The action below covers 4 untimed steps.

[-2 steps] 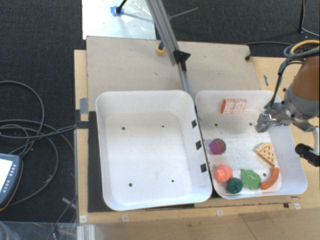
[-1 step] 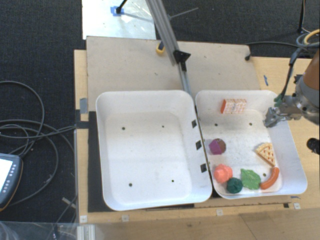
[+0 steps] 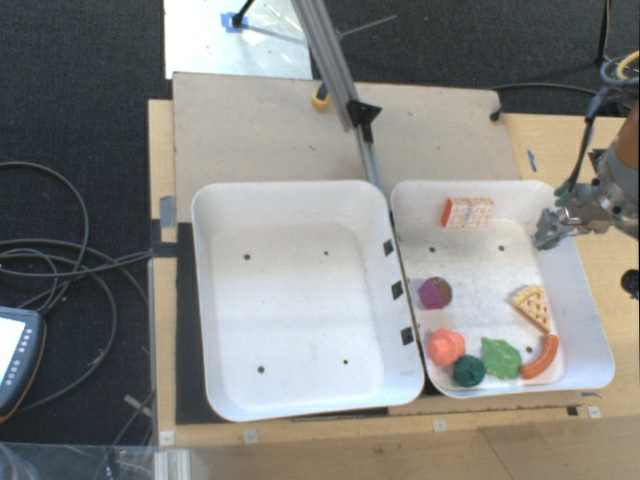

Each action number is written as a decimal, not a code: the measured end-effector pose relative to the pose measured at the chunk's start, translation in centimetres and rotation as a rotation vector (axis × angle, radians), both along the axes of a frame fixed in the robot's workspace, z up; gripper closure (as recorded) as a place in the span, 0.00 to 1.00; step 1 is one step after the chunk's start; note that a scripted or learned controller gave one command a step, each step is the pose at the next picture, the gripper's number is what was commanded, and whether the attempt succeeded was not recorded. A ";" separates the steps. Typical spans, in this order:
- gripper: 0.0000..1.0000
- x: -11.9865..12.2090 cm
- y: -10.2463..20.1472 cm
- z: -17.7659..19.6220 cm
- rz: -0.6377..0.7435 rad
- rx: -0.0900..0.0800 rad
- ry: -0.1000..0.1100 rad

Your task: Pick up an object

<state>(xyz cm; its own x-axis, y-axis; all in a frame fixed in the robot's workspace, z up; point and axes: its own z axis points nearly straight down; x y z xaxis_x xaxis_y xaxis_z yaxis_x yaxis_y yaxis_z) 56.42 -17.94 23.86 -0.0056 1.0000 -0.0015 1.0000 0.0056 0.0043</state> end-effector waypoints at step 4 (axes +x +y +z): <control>1.00 6.1 21.7 -1.5 0.005 0.004 0.002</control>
